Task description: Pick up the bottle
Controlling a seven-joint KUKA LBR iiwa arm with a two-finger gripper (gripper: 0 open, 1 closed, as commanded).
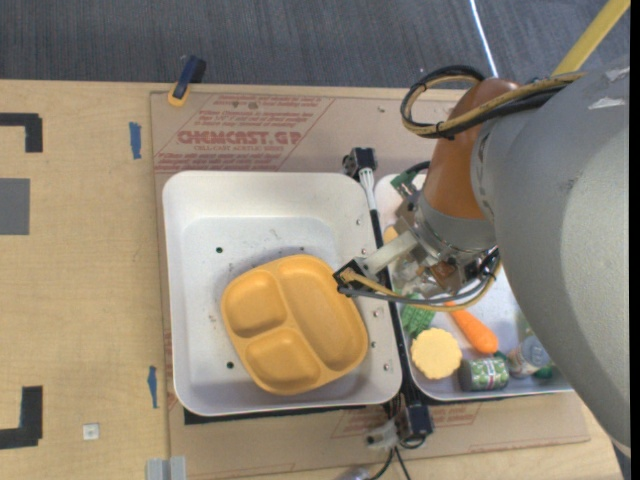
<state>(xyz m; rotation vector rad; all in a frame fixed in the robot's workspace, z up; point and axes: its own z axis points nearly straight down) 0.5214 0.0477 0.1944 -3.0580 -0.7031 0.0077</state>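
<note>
Left bin [190, 268] holds a yellow divided plate [293, 322], lying flat toward the near right corner. Arm's gripper [405, 268] sits low over the divider between the bins, just right of the plate's rim; fingers obscured, cannot tell whether apart or together. Right bin [500, 388] holds a carrot [475, 332], a yellow round piece [437, 353], a green can [486, 372]. Bottle [533, 356]: partly hidden at the arm's edge, beside the can.

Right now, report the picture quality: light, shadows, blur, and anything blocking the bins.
Camera view: even, soft light with no harsh glare; the yellow divided plate casts a faint shadow in the left bin; the near arm looms large, slightly soft, and covers much of the right bin; the carrot stays sharp.
</note>
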